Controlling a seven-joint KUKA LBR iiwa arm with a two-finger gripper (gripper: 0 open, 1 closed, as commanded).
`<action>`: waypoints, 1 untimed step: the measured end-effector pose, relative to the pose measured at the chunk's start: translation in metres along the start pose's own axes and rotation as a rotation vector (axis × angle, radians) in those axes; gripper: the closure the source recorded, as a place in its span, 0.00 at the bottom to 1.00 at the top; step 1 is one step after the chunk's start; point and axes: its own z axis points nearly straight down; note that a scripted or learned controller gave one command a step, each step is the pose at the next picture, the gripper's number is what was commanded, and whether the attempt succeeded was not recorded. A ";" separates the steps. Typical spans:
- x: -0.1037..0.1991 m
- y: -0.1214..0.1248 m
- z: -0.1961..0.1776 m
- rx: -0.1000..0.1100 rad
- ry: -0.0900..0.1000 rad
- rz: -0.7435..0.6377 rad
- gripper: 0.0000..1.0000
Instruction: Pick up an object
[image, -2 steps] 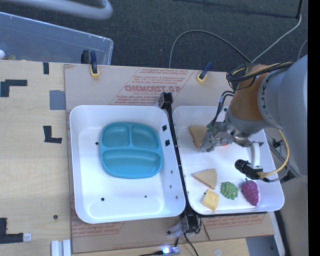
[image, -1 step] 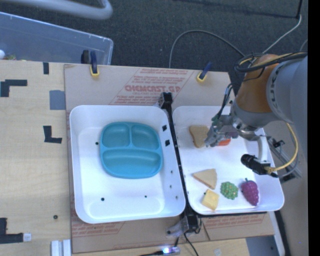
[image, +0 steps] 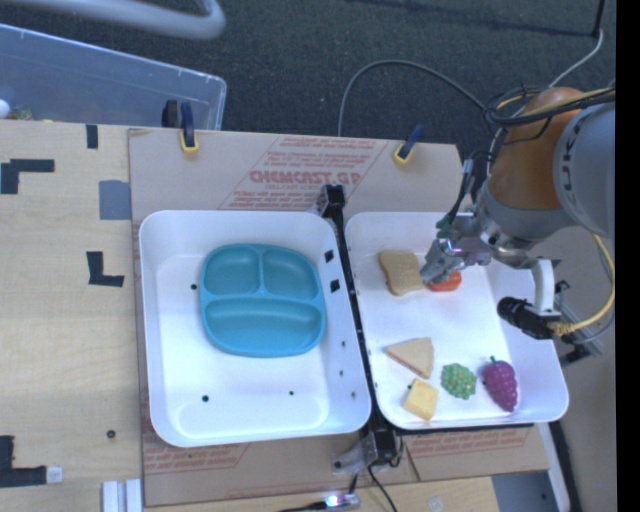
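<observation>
I see the grey metal two-finger hand (image: 440, 268) low over the far part of the right shallow white plastic bin (image: 520, 385), arm coming in from the right with the orange band above the wrist. Can't tell from this angle whether it is spread or pinched, so no call on that.

Right bin contents:
- small red-orange rounded toy food piece (image: 447, 282), directly under and just beside the hand tip, partly hidden by it. Touching or not, can't tell.
- tan toast-shaped toy slice (image: 400, 271), just left of the hand, near the red-orange piece.
- pale tan triangular wedge (image: 413, 354), nearer the camera than the hand and well apart from it.
- yellow cheese-like block (image: 421, 400), beyond the wedge, by the near rim.
- green bumpy round toy (image: 459, 381), right of the yellow block.
- purple grape-bunch toy (image: 501, 384), right of the green one, near the bin's right corner.

Left shallow white plastic bin (image: 160, 300), well left of the hand past the divider: one blue plastic sectioned plate (image: 262, 300), three compartments, lying flat.

Both bins sit on a brown cardboard sheet (image: 290, 175) on the tabletop (image: 60, 250), clamped at the far edge by two yellow clips (image: 189, 140).
</observation>
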 end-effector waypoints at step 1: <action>-0.009 0.007 -0.051 -0.002 -0.001 0.000 1.00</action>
